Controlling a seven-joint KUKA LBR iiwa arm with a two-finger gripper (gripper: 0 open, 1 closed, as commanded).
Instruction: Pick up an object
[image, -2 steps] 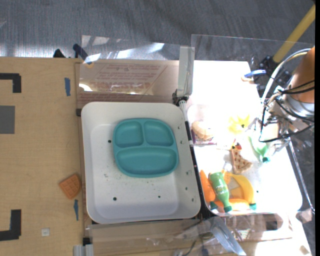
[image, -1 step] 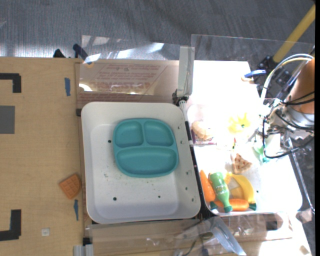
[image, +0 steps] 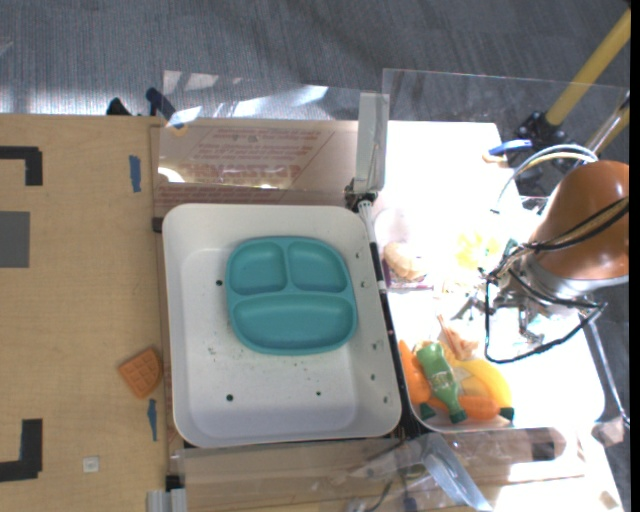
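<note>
Task thing: a green bottle (image: 441, 380) with a lighter label band around its middle, lying on its side in the right bin (image: 440, 150).
Where it lies: near the front corner of the right bin, close to the divider between the two bins, resting on top of orange items (image: 480, 385).
Long axis: runs from upper left to lower right in the camera view, tilted slightly off the bin's near-far direction; one end points toward the far side of the bin, the other toward the front rim. Which end is the cap cannot be told.
Neighbours: an orange carrot-like piece (image: 411, 375) just beside it on the divider side; a pale tan object (image: 458, 340) just beyond its far end; a tan bread-like item (image: 402, 262) farther back; something yellow (image: 478, 248), washed out by glare, near the bin's middle.
Arm: the orange band (image: 590, 220) sits over the right bin's right side, with black cables looping around the wrist.
Pincer (image: 503, 298): above the bin to the right of the bottle, apart from it; whether it is spread or pressed together cannot be told.
Left bin (image: 190, 300): holds a teal divided plate (image: 291, 293) with three compartments.
Tabletop (image: 70, 300): brown cardboard surface with a small waffle-like square (image: 141, 371) lying left of the left bin.
</note>
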